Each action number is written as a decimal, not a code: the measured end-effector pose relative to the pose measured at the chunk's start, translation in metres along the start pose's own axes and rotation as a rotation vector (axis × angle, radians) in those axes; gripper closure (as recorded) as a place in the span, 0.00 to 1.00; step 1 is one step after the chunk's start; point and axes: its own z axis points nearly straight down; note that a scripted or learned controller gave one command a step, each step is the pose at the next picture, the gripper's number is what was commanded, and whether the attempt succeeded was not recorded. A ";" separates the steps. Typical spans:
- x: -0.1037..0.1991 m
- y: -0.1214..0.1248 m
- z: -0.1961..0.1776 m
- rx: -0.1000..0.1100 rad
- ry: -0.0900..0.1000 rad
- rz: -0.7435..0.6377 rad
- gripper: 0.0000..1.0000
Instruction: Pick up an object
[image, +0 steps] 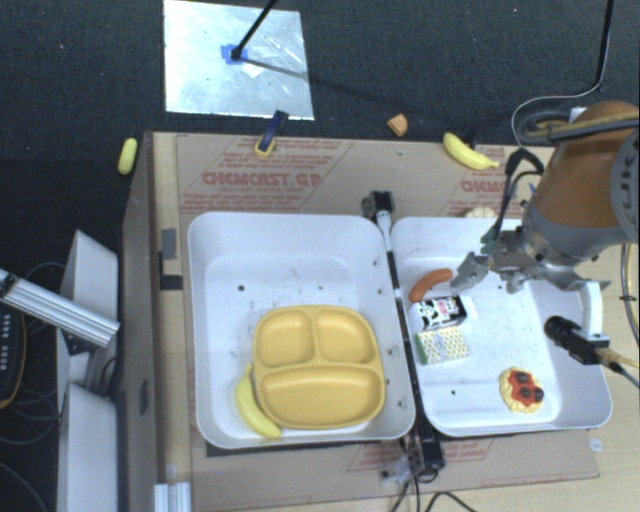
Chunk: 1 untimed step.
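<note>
Fingers (470, 270) stand spread, as far as the slanted view lets me judge, and nothing sits between them, so no object has been picked up yet. They hang low over the upper part of the right bin (500, 335). The nearer tip is just beside the right end of an orange-red sausage (430, 283), which lies close to the bin's left wall. Whether tip and sausage touch I cannot tell. That sausage looks the likeliest target.

Just below it lies a small black-and-white patterned box (441, 312). Touching that, lower again, is a pale green dotted card (443, 346). A toy pizza (522, 389) sits well apart, near the bin's lower right corner.

In the left bin (225, 260) a yellow divided plate (318, 365) takes up the lower half, with a banana (252, 405) tucked against its lower left edge. On the desk (300, 175), at the upper right of the frame, lies a second banana (467, 151).

By my reading the approach is nearly done and the grasp itself is not. What is left is to set the sausage between the tips, close on it and lift it clear. The wall beside it leaves little room on that side, so a slip seems possible.
</note>
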 end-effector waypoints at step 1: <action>-0.005 0.018 0.064 0.002 0.000 0.002 0.00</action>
